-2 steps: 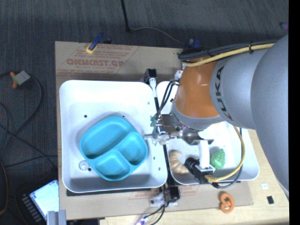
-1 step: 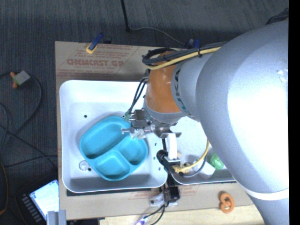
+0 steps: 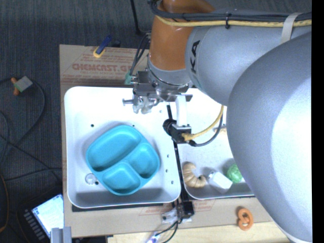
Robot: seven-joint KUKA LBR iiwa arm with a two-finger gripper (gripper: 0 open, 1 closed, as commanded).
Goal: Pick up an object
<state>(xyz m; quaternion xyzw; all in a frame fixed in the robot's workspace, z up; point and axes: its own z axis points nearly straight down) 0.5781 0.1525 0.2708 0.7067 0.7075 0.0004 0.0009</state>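
While the gripper (image 3: 143, 103) hangs over the left white bin's (image 3: 73, 135) far edge, its opening impossible to judge, a blue divided tray (image 3: 123, 158) lies inside. Brown printed cardboard (image 3: 91, 67) underlies the bins on dark grey carpet (image 3: 50, 24).

Arm (image 3: 243, 59) bulk hides most of right bin (image 3: 202, 192). Green object (image 3: 234, 173) beside it half covered; kind indeterminate. Gripper (image 3: 144, 104) fingertips too small to resolve. Small item (image 3: 91, 178) below gripper, in left bin (image 3: 76, 110), unidentifiable.
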